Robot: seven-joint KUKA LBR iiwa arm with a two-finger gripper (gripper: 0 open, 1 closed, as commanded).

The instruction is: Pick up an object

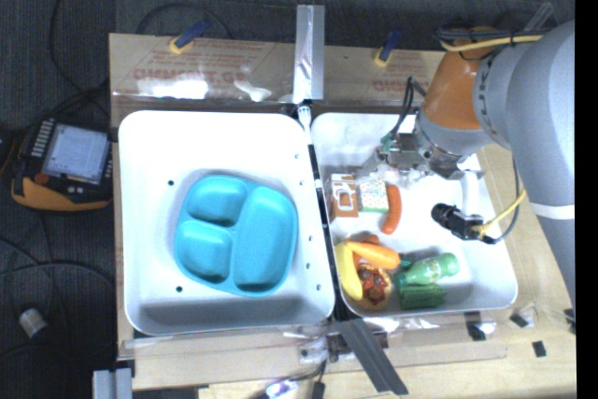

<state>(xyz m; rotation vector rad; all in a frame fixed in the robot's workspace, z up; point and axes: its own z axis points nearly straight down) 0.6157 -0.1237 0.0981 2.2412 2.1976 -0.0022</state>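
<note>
Camera view: tool (404,154) hovers over right white bin (495,290), grip state cannot be told. Small orange plastic sausage (391,209) lies just below-left of tool; likely light, stiff, slippery; grasp mid-length.

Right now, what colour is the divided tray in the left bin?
Light blue; the divided tray shows clearly in the camera view, lying in the left bin.

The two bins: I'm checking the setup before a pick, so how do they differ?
The left bin holds one blue divided tray; the right bin holds several small things, among them a green bottle and an orange sausage-shaped piece. The gripper is over the right bin, not the left. Both are shallow and white.
</note>
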